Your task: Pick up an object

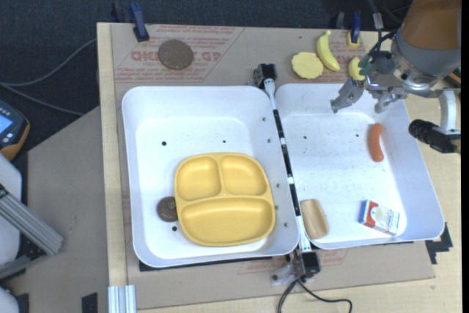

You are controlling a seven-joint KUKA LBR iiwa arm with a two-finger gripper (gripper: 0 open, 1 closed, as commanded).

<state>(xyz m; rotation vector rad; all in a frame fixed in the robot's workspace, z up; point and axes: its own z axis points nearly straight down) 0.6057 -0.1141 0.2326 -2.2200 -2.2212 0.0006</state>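
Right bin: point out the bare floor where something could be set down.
The right bin is bare through its middle, between the divider and the sausage. The near edge is crowded by the wooden block and small carton. The gripper hovers at the far edge.

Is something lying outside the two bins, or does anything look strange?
Yes. A banana, a yellow piece and a brown disc lie on the board behind the bins, outside them. Nothing looks spilled or broken.

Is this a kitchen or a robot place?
Probably a robot lab, not a kitchen. A robot arm with a claw reaches over two white bins. The food looks like toys: a banana, a hot dog and a yellow plate.
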